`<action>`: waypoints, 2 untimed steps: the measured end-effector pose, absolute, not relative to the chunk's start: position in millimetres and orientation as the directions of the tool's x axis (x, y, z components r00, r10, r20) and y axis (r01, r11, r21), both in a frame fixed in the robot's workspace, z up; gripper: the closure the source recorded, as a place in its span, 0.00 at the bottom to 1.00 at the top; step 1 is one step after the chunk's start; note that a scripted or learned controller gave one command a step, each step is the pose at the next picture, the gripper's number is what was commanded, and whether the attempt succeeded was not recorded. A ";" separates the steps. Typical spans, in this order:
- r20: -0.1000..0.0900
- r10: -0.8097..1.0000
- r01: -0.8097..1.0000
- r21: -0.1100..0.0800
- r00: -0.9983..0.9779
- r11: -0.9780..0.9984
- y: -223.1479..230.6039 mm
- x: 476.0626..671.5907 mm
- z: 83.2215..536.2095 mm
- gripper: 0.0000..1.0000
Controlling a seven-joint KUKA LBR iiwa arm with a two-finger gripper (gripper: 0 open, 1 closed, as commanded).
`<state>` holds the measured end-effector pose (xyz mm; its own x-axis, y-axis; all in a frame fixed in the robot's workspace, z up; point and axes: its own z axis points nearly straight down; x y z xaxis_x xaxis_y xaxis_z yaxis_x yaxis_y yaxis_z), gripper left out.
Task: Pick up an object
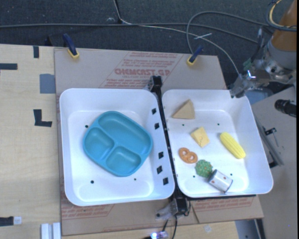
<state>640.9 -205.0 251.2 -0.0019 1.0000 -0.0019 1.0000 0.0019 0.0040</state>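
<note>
Corn (232, 145), cheese (200, 137), pretzel (188, 156) in right bin (254, 133); plate (117, 143) in left bin (70, 133); hand (239, 87) state unclear.

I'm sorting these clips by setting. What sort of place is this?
Likely a robotics lab bench: two white bins sit on a cardboard sheet held by clamps, cables trail behind, and toy food such as corn lies in one bin.

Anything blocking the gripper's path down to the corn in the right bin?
Nothing visible. The gripper sits at the right bin's upper right corner, outside the rim. The corn lies apart from the cheese block and other items, with bare bin floor between it and that corner.
</note>
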 end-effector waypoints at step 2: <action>0.001 1.000 1.000 -0.002 -0.005 0.005 -106.4 611.9 237.1 1.00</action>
